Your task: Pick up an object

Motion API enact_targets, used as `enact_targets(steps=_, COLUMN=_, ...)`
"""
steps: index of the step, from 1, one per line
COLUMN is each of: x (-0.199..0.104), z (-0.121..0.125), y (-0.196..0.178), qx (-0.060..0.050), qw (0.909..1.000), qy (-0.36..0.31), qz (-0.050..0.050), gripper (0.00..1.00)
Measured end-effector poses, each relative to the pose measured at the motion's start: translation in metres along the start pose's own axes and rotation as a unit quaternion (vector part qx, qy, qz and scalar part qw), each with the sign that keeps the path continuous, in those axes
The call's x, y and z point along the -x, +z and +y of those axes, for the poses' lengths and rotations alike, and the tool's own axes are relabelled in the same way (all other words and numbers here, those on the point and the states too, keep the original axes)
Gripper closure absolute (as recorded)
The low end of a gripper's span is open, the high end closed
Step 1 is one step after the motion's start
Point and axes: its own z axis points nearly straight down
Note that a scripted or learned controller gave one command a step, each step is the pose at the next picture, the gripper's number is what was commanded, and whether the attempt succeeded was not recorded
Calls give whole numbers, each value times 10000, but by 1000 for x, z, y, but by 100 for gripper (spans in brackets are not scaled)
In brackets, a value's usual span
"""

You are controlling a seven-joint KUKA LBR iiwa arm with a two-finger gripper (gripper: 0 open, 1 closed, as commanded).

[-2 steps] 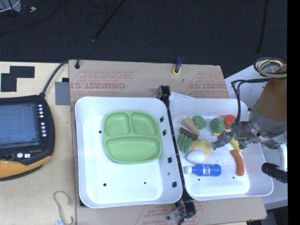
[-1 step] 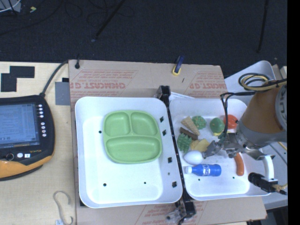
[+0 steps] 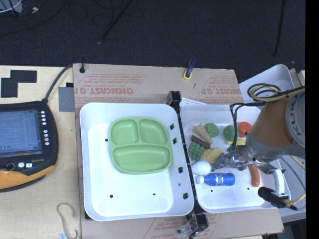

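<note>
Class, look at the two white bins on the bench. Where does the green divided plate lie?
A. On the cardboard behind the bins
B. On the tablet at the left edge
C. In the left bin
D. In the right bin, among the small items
C. The green divided plate lies flat in the left bin, while the blue bottle and the other small items sit in the right bin.
</note>
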Motion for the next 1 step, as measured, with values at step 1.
enact_targets(steps=1, x=2, z=0, y=-11, qx=4, qw=10000, qy=29, qz=-3, gripper=100)
